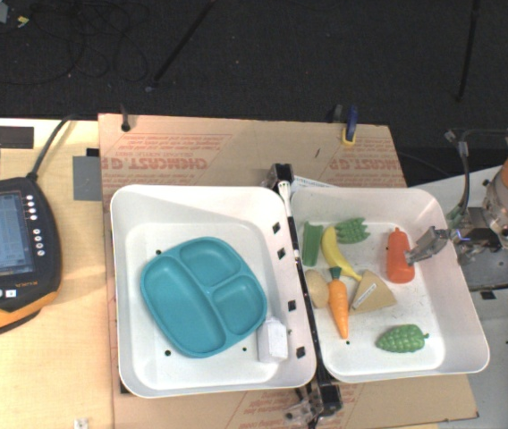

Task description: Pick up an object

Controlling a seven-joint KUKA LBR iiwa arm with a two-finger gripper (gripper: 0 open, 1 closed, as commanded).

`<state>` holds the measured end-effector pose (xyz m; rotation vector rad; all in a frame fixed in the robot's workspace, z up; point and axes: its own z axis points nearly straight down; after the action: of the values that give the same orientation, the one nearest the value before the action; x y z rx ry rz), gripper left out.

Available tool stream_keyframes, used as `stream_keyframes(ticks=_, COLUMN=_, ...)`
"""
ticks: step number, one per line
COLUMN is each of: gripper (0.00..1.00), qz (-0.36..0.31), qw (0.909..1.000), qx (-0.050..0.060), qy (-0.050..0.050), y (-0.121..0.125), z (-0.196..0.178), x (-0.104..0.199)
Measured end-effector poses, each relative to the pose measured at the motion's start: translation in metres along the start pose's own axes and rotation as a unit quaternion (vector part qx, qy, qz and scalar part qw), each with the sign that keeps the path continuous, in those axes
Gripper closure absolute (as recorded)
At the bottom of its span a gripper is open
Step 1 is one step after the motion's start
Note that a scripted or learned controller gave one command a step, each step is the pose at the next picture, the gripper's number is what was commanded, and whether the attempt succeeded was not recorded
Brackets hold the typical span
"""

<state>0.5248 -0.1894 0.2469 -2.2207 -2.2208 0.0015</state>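
The right bin [451, 347] holds several toy foods. Among them are a red-orange piece [399, 256], a yellow banana [336, 253], a dark green cucumber [311, 242], a leafy green piece [352, 231], an orange carrot [338, 307], a tan wedge [376, 293] and a bumpy green piece [402, 338]. My gripper [424, 246] comes in over the bin's right wall, just right of the red-orange piece and about level with it. I see nothing held in it.
The left bin [133, 239] carries a teal divided plate [203, 295] and a small white block [274, 340] by its right wall. A black divider [292, 266] runs between the bins. A teach pendant [4, 239] lies on the bench at far left.
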Motion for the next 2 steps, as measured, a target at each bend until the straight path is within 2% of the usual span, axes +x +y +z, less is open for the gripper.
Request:
stream_keyframes(ticks=1, gripper=0.0, qz=-0.001, qw=1.0, qx=0.007, qy=0.004, y=-0.03, z=0.155, x=0.06)
stream_keyframes(ticks=2, gripper=0.0, qz=0.0, qw=1.0, qx=-0.002, qy=-0.007, y=0.054, z=0.157, x=0.093)
